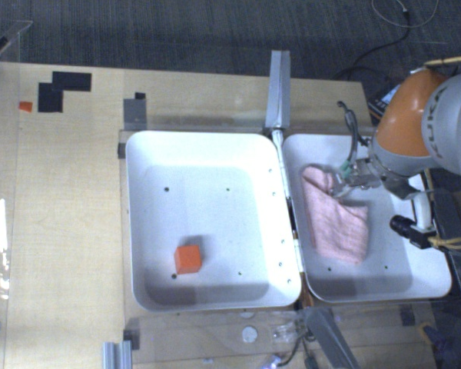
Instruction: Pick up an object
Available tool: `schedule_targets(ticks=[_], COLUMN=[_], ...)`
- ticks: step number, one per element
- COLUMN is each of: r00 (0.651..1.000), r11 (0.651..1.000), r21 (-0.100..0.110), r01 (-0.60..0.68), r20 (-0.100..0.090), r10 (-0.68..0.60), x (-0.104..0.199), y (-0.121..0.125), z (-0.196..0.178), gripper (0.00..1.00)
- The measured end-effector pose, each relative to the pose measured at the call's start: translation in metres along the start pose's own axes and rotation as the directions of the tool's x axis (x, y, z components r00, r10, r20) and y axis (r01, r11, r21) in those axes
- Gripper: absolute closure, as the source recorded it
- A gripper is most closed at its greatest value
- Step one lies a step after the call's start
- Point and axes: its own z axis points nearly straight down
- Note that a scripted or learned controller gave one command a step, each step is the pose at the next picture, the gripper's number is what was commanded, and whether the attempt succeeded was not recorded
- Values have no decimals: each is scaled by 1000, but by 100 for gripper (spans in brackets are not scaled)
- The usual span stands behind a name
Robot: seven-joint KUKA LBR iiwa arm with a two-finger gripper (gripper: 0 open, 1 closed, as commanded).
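Lying rumpled, pink cloth (pixel 336 223) beneath pincer (pixel 346 177)

Bright, even overhead light blows out the white bins (pixel 215 148), with glare streaks on the slightly soft bench (pixel 61 229).

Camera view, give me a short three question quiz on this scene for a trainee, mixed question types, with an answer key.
1. True or false: the orange block lies in the same bin as the pink cloth.
2. Which bin is the gripper over? A) left bin B) right bin
3. Fill in: the gripper sits at the cloth's ____ end, toward the top of the picture.

Key: 1. False; the block is in the left bin, the cloth in the right. 2. B. 3. upper.
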Motion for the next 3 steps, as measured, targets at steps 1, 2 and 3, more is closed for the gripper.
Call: schedule_targets(ticks=[1,2,3], r00=[1000,999,994], r11=[1000,998,994], r21=[0,15,9], r01=[0,-53,113], r20=[0,-2,-4], r10=[0,53,-112], x=[0,4,7], y=[0,-3,-31], z=[0,-85,4], gripper=[0,0,0])
